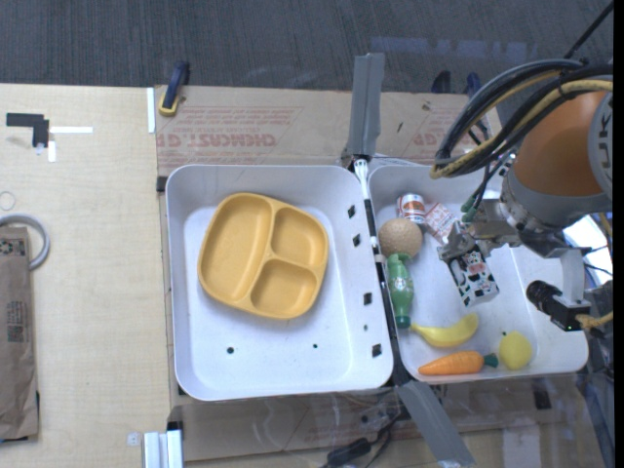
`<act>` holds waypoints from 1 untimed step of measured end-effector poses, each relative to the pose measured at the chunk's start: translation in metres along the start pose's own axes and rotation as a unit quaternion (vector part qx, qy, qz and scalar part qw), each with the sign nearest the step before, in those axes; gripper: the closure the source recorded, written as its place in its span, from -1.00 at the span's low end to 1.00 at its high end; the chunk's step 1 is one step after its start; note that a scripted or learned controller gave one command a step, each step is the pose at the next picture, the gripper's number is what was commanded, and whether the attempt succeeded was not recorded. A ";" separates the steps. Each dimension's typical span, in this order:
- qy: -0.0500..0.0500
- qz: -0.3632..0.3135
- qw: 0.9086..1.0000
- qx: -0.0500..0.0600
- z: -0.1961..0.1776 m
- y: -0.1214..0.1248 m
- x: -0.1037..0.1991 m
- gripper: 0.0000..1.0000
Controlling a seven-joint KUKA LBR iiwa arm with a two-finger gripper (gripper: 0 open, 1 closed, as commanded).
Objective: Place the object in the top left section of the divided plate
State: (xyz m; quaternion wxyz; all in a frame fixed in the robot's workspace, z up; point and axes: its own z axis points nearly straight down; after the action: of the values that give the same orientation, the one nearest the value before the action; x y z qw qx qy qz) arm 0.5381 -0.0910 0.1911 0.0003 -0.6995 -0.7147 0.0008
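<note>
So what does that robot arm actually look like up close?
The arm is grey with a rounded orange band above the wrist. Thick black and yellowish cables loop over it. Its end effector is dark metal, small and boxy.

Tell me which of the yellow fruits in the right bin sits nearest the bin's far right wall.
The lemon, round and in the near right corner; the banana is long, curved and lies further left, above the carrot.

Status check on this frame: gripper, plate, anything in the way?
Gripper low over right bin, at the black-and-white carton; grip unclear. Yellow divided plate in left bin, nothing in its sections. Nothing blocking the plate.
</note>
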 end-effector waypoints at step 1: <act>-0.001 0.164 0.987 -0.002 0.098 -0.022 -0.051 1.00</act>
State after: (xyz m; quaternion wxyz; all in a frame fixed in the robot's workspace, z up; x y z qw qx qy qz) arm 0.5168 -0.1426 0.0933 -0.0016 -0.8069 -0.5906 -0.0001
